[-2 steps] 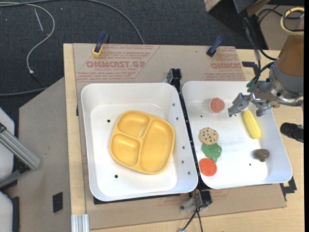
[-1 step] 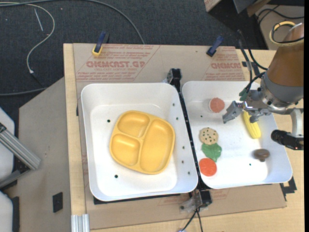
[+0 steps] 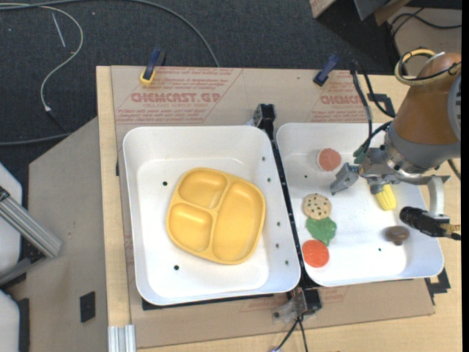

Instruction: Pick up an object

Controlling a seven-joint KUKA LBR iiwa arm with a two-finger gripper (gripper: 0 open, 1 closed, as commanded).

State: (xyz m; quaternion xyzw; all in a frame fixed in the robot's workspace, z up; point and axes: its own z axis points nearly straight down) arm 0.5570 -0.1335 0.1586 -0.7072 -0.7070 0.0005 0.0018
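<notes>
My gripper [image 3: 357, 179] hangs low over the middle of the right bin [image 3: 418, 266], with the arm reaching in from the right. A yellow corn-like piece [image 3: 385, 196] lies just below and to the right of it, partly under the wrist. A pink round piece [image 3: 329, 158] sits to the gripper's upper left. A chocolate-chip cookie [image 3: 316, 206], a green leafy piece [image 3: 322, 229] and a red-orange round piece [image 3: 316, 252] line up along the bin's left side. A small brown piece [image 3: 397, 234] lies at the lower right.
The left bin [image 3: 146, 270] holds a yellow divided plate [image 3: 216, 215] at its middle. A black divider with clamps runs between the two bins. Blue clips hold the cardboard at the back edge of the bench.
</notes>
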